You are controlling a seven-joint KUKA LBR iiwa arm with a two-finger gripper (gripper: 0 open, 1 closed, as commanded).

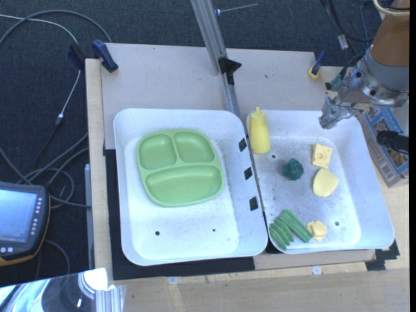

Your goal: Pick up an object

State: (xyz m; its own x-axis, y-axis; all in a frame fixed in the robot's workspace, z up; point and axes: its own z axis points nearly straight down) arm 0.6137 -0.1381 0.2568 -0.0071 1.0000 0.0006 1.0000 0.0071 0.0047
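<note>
My gripper (330, 117) hangs over the far right rim of the right bin (364, 194), with nothing seen between its fingers. In that bin lie a yellow bottle (259, 130) at the far left, a dark green lump (292, 169) in the middle, a yellow cheese wedge (321, 155) and a yellow rounded piece (325, 182) to the right. At the near edge lie a green pea pod (289, 227) and a small yellow piece (317, 229). The cheese wedge lies just below and near my gripper.
The left bin (130, 239) holds a green divided plate (180, 168). A metal pole (211, 28) slants down to the divider between the bins. Blue clamps (104, 55) sit at the bench's far corners. Cables and a screen (19, 220) lie off the bench to the left.
</note>
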